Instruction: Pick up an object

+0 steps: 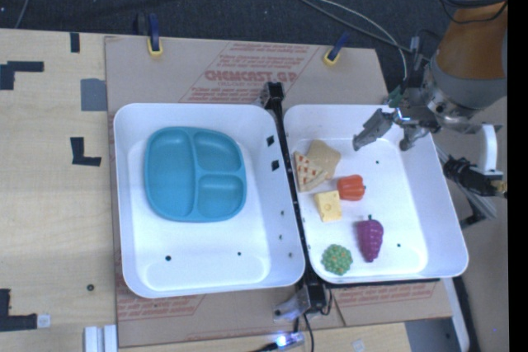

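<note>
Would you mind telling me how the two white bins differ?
The left bin holds one large blue divided plate; the right bin holds several small toy foods, among them purple grapes and a cheese block. The gripper hangs over the right bin, not the left. Both are shallow, white and similar in size.

We count two shallow white plastic bins [132, 202], side by side. The left one holds one blue sectioned plastic tray [196, 174]. In the right we count six toy foods: one pizza slice [308, 171], one tan bread piece [325, 154], one red pepper [351, 188], one yellow cheese block [328, 206], one purple grape bunch [370, 238], one green broccoli head [337, 259].
</note>
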Available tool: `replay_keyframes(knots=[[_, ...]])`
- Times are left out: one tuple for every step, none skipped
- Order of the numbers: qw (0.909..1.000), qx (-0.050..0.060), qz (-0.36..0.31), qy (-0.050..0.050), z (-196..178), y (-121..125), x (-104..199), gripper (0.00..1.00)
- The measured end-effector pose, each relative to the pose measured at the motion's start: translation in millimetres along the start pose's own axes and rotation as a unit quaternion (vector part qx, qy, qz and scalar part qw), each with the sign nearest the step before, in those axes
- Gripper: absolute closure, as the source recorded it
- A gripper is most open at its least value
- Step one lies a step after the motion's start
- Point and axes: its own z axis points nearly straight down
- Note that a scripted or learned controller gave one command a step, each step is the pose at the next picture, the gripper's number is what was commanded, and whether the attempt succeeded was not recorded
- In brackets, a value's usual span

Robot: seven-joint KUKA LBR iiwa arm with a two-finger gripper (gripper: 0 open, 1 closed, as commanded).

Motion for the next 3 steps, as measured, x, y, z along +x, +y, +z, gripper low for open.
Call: replay_keyframes(knots=[[1.0,-0.008,0.0,0.0,168,55,19,0.0],[1.0,-0.008,-0.001,0.001,157,56,20,1.0],[0.9999,-0.009,0.002,-0.004,-45,27,-53,1.0]])
